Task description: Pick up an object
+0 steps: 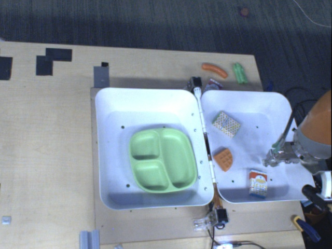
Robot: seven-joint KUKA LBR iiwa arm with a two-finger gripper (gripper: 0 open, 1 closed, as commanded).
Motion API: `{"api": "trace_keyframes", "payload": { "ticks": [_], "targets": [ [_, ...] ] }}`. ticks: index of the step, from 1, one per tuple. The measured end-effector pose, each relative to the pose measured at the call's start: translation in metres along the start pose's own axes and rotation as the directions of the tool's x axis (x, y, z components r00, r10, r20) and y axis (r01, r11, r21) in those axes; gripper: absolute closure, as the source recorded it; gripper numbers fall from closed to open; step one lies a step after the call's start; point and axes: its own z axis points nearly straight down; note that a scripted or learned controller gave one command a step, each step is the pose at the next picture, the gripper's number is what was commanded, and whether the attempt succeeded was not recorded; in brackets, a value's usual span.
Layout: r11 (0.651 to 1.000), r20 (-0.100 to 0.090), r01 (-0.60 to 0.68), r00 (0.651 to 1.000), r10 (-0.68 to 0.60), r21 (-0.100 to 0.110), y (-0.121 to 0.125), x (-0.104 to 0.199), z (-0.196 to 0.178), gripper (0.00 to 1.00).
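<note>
hovering gripper (271, 158) over right bin (270, 101), grip state unclear, cannot tell. nearest target small carton (258, 184); centre over it, descend straight, avoid orange block (224, 159).

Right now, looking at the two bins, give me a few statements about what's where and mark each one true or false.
1. The green tray lies in the left bin. True.
2. The orange waffle sits in the left bin. False: it lies in the right bin.
3. The patterned box lies farther from the camera than the waffle. True.
4. The gripper holds the carton. False: the carton lies on the bin floor, apart from it.
5. The tray has three compartments. True.
</note>
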Motion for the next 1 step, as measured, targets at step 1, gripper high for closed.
{"api": "trace_keyframes", "payload": {
  "ticks": [1],
  "targets": [
    [1.0,-0.008,0.005,1.0,-0.005,0.011,0.0784,0.1176,-0.0763,1.0]
  ]
}}
